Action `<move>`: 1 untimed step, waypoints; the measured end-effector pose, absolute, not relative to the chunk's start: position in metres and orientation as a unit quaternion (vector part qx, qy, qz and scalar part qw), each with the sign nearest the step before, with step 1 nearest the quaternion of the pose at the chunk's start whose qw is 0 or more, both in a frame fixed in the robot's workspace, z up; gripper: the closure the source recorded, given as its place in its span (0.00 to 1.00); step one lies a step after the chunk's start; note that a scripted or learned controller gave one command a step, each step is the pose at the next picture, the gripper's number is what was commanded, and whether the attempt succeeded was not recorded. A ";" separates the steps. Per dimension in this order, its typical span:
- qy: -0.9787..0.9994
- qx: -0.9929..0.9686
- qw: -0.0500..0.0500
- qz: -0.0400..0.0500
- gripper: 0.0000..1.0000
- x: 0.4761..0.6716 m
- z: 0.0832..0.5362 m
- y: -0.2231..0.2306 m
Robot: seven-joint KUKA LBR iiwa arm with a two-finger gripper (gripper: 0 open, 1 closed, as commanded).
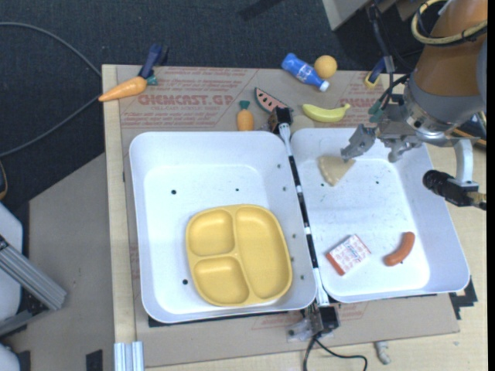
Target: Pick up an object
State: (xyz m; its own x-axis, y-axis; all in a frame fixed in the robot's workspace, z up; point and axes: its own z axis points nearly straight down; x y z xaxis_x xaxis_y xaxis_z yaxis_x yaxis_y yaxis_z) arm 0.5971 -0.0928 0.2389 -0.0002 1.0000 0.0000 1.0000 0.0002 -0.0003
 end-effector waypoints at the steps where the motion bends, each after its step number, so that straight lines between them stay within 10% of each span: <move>1: -0.707 -0.707 0.001 0.001 0.00 0.661 0.124 -0.094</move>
State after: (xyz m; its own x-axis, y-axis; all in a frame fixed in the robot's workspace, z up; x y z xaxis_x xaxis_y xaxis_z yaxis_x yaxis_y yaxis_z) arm 0.6605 -0.0937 0.1244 -0.0002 1.0000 0.0003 1.0000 0.0002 -0.0024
